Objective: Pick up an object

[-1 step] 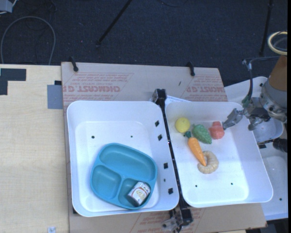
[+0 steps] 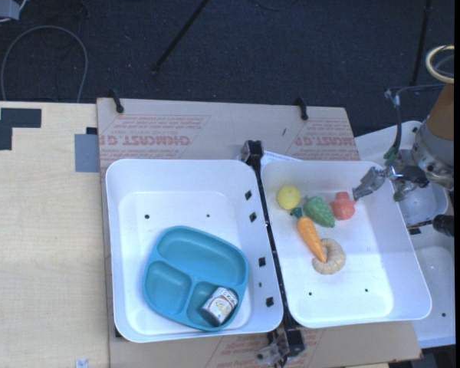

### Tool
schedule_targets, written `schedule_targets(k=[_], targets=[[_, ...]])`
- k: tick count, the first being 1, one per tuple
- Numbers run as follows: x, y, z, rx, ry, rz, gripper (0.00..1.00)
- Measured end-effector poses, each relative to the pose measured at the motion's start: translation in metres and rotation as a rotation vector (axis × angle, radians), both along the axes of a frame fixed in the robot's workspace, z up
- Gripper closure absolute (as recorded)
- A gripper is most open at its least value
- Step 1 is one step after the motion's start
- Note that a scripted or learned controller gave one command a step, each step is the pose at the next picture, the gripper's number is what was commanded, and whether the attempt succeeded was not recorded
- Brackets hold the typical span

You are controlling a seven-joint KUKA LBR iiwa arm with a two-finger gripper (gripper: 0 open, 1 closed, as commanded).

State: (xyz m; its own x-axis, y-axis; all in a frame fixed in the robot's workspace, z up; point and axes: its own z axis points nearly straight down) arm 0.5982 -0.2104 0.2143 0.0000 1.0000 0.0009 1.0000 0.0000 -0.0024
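The gripper (image 2: 372, 181) is seen at the right bin's (image 2: 383, 297) upper right corner, above the rim, with nothing between its fingers. The finger that can be made out is angled down and to the left, toward the bin's inside; whether the pincer is open or closed cannot be told from this view, since only that finger is clearly separated from the wrist hardware.

Just beside that finger, to its lower left, a small red toy (image 2: 343, 205) is found; it is the nearest candidate and is judged the likeliest target. The red toy is compact, with no clear long axis, so the approach is expected to turn on direction rather than on wrist rotation: a short move leftward and down into the bin.

Relative to the red toy, the other items are placed as follows. A green toy (image 2: 320, 210) is touching or nearly touching its left side. A yellow lemon (image 2: 288, 197) is further left. A carrot (image 2: 311, 238) lies below and left, its long axis slanted from upper left to lower right, its tip meeting a tan ring-shaped toy (image 2: 329, 257).

Crowding by the green toy on the left is judged the main risk to a clean closure.
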Motion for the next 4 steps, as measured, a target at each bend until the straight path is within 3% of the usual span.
schedule_targets(k=[2, 3, 4], targets=[[0.005, 0.006, -0.126, 0.002, 0.005, 0.003, 0.0], [0.005, 0.007, -0.126, 0.0, 0.001, 0.003, 0.0], [0.005, 0.006, -0.116, 0.0, 0.001, 0.004, 1.0]])
